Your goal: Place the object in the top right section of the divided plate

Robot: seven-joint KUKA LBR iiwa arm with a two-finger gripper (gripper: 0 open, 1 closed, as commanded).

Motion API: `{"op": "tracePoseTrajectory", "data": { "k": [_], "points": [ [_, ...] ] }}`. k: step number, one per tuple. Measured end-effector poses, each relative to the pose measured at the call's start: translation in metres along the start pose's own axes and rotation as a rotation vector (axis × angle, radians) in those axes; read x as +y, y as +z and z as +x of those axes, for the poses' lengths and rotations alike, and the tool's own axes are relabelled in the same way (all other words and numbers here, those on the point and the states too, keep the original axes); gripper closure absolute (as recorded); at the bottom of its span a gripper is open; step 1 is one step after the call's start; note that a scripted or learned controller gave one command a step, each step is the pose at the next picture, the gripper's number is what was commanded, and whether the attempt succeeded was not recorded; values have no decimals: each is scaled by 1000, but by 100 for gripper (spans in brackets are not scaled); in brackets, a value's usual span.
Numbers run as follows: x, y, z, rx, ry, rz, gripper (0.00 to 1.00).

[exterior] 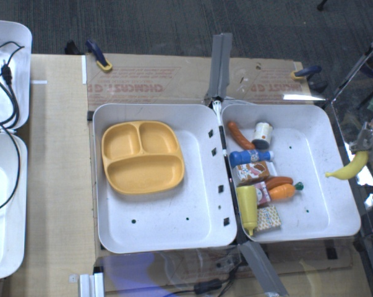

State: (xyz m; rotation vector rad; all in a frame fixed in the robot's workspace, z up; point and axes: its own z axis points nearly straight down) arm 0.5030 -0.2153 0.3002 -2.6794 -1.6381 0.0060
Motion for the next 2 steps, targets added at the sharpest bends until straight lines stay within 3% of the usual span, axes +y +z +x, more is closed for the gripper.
{"op": "tracePoseTrajectory", "data": {
  "k": [1,2],
  "points": [
    [-17,-21,-6,0,28,-1,100],
    [-24,-8,-9,0,21,1,100]
  ]
}}
